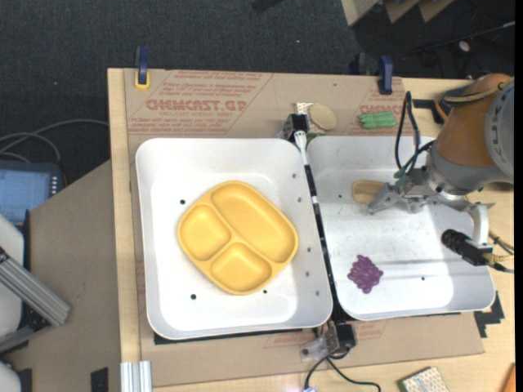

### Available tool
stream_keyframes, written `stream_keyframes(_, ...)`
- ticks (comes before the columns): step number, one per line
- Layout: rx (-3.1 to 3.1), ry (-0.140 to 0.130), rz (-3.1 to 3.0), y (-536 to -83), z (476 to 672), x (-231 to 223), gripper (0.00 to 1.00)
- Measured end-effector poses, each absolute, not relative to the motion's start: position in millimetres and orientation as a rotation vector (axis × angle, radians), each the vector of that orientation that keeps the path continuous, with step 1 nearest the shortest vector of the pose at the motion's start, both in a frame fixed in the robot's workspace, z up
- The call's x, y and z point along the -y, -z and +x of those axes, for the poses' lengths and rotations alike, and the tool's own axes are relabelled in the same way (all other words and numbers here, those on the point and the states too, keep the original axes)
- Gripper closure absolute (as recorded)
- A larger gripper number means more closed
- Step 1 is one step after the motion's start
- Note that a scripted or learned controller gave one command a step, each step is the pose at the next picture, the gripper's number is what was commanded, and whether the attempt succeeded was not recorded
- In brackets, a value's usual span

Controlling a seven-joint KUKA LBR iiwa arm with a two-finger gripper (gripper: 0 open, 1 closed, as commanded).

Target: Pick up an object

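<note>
I see the hand [382, 202] low inside the right bin [458, 292], near that bin's far left part, reaching in from the arm [470, 141] on the right. I cannot tell whether it is apart or together, because the metal parts blur into one grey shape from this angle. Touching or just beyond its tip lies a tan wooden piece [365, 190], rounded at the end; I cannot tell whether the hand has any hold on it. Nearer the camera than the hand, well apart from it on the same bin floor, sits a purple bunch of grapes [364, 273]. Off to the hand's left, in the left bin [163, 300], a yellow divided plate [237, 236] lies flat with three compartments. Beyond the hand, on the counter [212, 104] past the bin's rim, rests a small green object [377, 120].
</note>
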State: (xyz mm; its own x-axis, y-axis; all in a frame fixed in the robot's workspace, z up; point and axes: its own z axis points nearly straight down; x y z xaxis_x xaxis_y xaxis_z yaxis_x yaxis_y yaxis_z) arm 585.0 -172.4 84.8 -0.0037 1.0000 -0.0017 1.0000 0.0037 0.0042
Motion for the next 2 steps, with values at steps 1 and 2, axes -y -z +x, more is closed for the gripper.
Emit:
stream_keyframes(1,-2.233,0.004,2.226,-84.3,474.1,86.4,0.00)
stream_keyframes(2,-2.214,-0.002,2.220,-95.8,480.1,92.7,1.00)
